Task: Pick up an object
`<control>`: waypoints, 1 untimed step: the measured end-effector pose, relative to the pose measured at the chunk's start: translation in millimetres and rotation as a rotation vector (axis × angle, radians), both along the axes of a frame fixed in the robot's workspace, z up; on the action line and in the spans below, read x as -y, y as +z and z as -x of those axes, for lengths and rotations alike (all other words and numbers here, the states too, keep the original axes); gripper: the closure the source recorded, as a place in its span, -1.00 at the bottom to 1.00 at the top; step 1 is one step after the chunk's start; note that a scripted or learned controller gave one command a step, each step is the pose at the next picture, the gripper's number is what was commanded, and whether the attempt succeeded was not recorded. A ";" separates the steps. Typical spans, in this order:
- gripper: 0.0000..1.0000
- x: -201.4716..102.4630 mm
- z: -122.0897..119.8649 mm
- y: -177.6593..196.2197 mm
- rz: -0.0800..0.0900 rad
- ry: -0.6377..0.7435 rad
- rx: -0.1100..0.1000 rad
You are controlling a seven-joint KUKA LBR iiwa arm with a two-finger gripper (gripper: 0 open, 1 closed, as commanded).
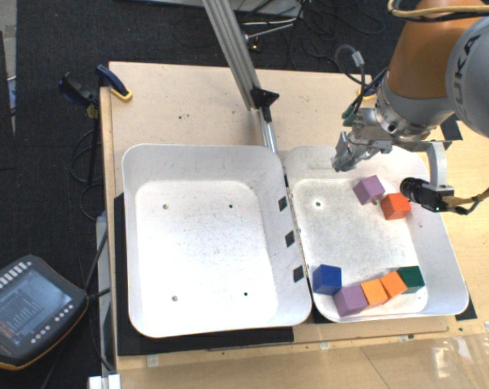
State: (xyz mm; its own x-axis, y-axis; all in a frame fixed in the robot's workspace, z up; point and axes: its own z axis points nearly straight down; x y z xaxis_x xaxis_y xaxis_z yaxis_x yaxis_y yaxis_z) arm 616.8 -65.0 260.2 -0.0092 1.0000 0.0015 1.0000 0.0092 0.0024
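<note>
**Overhead view of the tabletop (188,108), as I saw it from the remote station.** Two shallow white bins sat side by side. The left bin (204,241) lay toward the tabletop's left edge and the right bin (358,241) toward its right edge, with three small black clips (289,237) along the seam between them.

The arm (435,55) reached in over the far right corner of the tabletop. Its gripper (346,159) hung above the far left corner of the right bin. I could not tell whether the gripper was released or clenched, and I saw no block in its grasp.

All the candidate objects lay in the right bin.
- **Far group:** the far purple block (368,190) lay near the gripper, on the side toward the tabletop's right edge and apart from it. The far orange block (396,206) sat just beside that block.
- **Near group:** a row ran along the bin's near wall, from the blue block (326,279) through the near purple block (350,299) and the near orange block (375,291) to the green block (410,279). These were packed close, and the middle pair appeared to be touching.

A blue and yellow clamp (107,83) gripped the far left corner of the tabletop. A slanted metal rail (232,43) crossed its far edge. A teach pendant (26,310) lay off the tabletop, beyond the near left corner.
</note>
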 end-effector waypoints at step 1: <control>1.00 -45.9 1.0 -3.1 0.000 -0.001 -0.003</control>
